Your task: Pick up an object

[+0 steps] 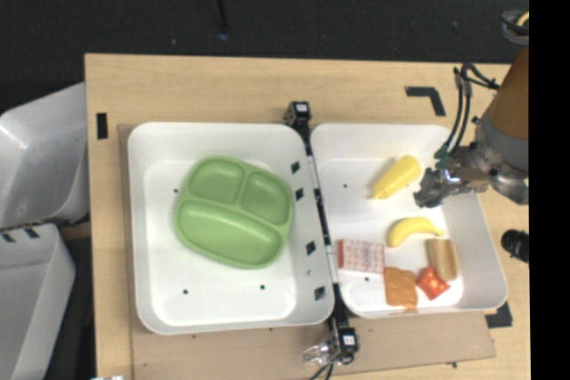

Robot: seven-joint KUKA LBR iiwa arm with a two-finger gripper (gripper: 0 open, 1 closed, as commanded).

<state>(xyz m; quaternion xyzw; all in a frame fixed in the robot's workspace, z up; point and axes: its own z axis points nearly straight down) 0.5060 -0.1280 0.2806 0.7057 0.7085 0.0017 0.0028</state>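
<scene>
My gripper (pixel 434 189) hovers in the right bin (pixel 356 147) — between corn cob (pixel 395 177) and banana (pixel 414 230); its state I cannot tell.

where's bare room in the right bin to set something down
Bare floor lies along the right bin's far wall and its left side above the red-and-white packet. The near right corner is crowded: banana, packet, orange block, hot dog.

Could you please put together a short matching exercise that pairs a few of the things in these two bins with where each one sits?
Things:
1. green divided plate
2. banana
3. red-and-white packet
4. tool

Places:
A. right bin's near-left part, by the divider
B. left bin
C. over the right bin, right of the upper yellow piece
D. middle of the right bin

Pairs: 1-B, 2-D, 3-A, 4-C
</scene>
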